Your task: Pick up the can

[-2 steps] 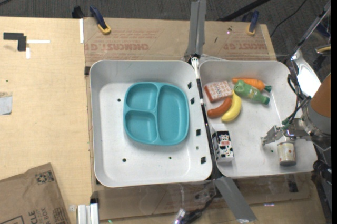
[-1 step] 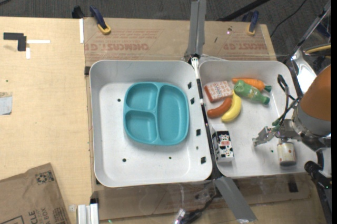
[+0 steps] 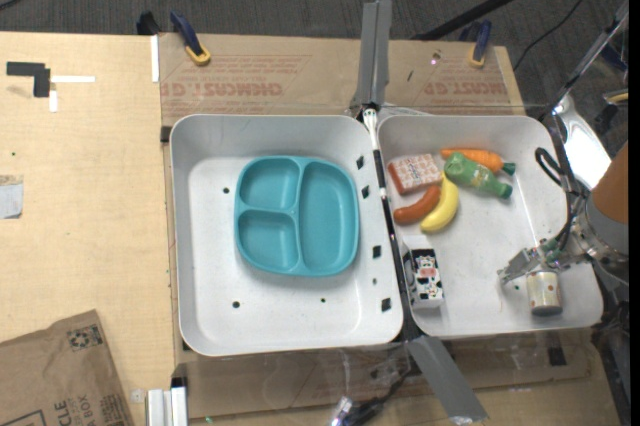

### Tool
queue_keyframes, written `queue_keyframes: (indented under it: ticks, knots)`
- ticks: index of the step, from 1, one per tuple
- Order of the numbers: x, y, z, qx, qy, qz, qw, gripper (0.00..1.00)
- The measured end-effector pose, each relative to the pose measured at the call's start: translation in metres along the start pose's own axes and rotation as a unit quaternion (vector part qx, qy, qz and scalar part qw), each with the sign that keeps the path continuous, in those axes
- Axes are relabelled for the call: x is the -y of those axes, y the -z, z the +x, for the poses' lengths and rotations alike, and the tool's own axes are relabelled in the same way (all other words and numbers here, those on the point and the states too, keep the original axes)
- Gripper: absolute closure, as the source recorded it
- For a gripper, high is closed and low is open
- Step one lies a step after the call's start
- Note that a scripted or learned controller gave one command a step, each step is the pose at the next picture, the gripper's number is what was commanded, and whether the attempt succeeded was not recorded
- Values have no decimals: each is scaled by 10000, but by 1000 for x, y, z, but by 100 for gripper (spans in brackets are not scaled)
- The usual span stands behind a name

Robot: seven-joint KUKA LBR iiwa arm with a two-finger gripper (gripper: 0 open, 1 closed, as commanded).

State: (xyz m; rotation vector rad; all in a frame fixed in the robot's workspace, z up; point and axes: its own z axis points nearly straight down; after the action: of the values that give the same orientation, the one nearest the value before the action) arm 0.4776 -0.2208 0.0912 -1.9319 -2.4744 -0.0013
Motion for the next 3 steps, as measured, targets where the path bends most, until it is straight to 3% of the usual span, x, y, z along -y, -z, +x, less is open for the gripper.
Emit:
queue_keyframes:
  ticks: [1, 2, 3]
  knots:
    - [0, 9, 0, 5, -12, -2, 10000, 100]
    - [0, 9, 0, 5, -11, -2, 10000, 0]
    - [0, 0, -1, 7, 1568, 1, 9876, 0]
